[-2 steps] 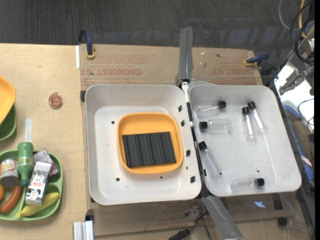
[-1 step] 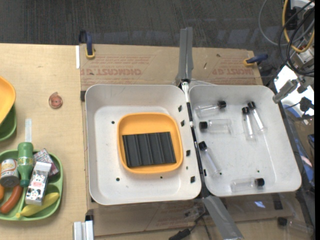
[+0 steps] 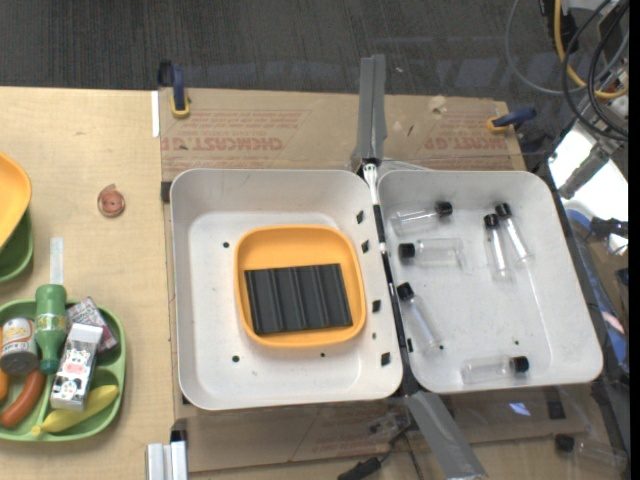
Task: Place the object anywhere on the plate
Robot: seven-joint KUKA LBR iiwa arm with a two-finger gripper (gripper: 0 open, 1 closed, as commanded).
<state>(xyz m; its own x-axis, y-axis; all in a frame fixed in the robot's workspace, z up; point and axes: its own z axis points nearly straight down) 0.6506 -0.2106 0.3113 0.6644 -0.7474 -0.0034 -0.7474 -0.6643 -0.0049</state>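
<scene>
Lying on the rounded orange plate (image 3: 298, 250) in the left bin (image 3: 200, 268) is a dark, ribbed rectangular slab (image 3: 298, 299). Clear black-capped tubes (image 3: 500, 240) scatter the right bin (image 3: 570, 298). Gripper state: cannot tell.

orange plate (image 3: 300, 246), dark ribbed block (image 3: 299, 299), white bins (image 3: 200, 298)

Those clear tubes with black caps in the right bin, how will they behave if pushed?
The clear tubes look round-bodied and lie flat, so they would probably roll. They seem thin, hollow and light, and their see-through walls may be slippery and fragile.
</scene>
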